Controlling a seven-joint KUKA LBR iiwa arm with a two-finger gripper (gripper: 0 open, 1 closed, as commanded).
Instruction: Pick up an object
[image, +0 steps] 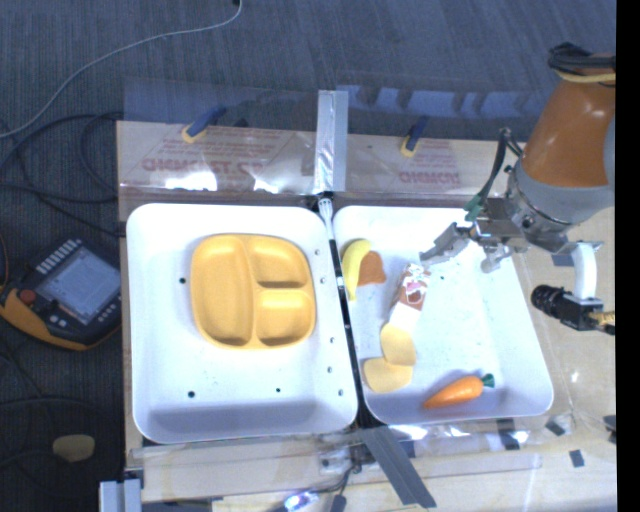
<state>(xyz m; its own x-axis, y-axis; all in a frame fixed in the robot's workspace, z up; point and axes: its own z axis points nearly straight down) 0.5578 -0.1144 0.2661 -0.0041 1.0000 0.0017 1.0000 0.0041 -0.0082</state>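
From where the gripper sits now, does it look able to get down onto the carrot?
Probably yes. The gripper is over the upper part of the right bin, and the carrot lies alone near the bin's front wall, with nothing on top of it. That wall close beside it may crowd the jaws.

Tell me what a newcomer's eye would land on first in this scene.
The yellow divided tray lies in the middle of the left bin, the largest patch of colour. The arm's orange band stands out at the upper right, with the gripper over the right bin's upper part. In that bin, a carrot lies near the front edge and a banana near the divider.
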